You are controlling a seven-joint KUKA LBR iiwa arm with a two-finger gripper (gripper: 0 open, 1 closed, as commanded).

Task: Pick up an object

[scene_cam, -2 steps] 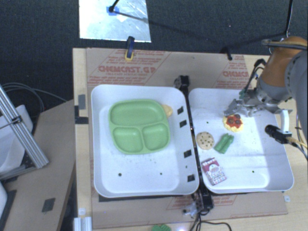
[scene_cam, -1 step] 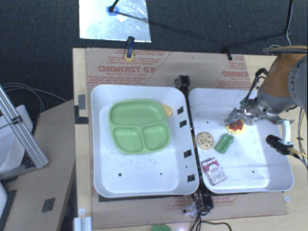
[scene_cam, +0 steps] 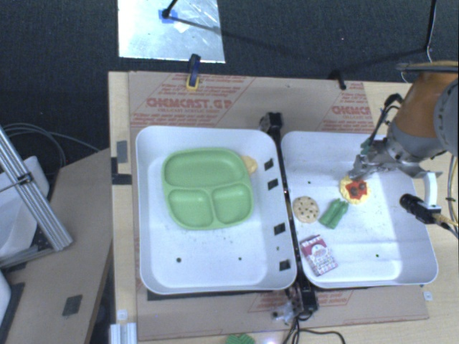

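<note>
Camera view, looking down on the bench, showed two white bins side by side. The left bin [scene_cam: 154,213] held a green divided tray [scene_cam: 208,188] with a small yellow thing [scene_cam: 249,165] tucked at its upper right corner. The right bin [scene_cam: 401,260] held the loose things: a round biscuit [scene_cam: 306,208], a green block [scene_cam: 333,213], a red and white packet [scene_cam: 318,255], and a small yellow and red toy [scene_cam: 354,189].

The arm [scene_cam: 423,113] reached in from the right, and its gripper [scene_cam: 361,169] hung just above that toy, almost touching it. Whether the jaws were spread or pressed together I could not tell from where I stood; nothing showed plainly between them.

To my eye the toy was the likely target. A good grab would call for coming straight down, centred on it, low enough to catch its sides rather than skate off the top. The green block lay near, so a sideways nudge could knock it.
</note>
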